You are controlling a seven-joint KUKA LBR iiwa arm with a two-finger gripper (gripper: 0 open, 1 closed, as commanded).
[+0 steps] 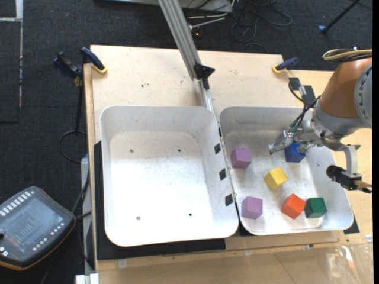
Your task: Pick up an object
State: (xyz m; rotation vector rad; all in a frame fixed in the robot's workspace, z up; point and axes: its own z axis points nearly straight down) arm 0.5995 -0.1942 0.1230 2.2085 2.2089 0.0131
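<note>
Dark carpet and loose cables surround a pale counter (154, 76) carrying two shallow white bins side by side. Left bin (118, 129): nothing but specks. Right bin (249, 116): six blocks.

Arm (346, 93) reaches in from the right, grey with an orange band. Gripper (294, 142) sits low over the right bin's upper middle. Blue block (294, 153) lies directly beneath it, touching or nearly touching the metal parts; upper face partly covered. Whether the gripper is wide, narrow or clamped cannot be told from this angle, and no block is visibly held.

Other blocks: purple block (241, 157) to the left near the divider; yellow block (275, 178) just below the blue one; second purple block (251, 206) near the front edge; orange block (293, 206) and green block (315, 207) touching or nearly so at the front right.

Judgement: step in hand looks like the descent or close on the blue block. To do it well:
- centre the block between the jaws, aligned to its flat sides, not its corners
- go low enough to grip the sides
- lift straight up
- watch the yellow block nearby; a skewed approach could nudge it.
</note>
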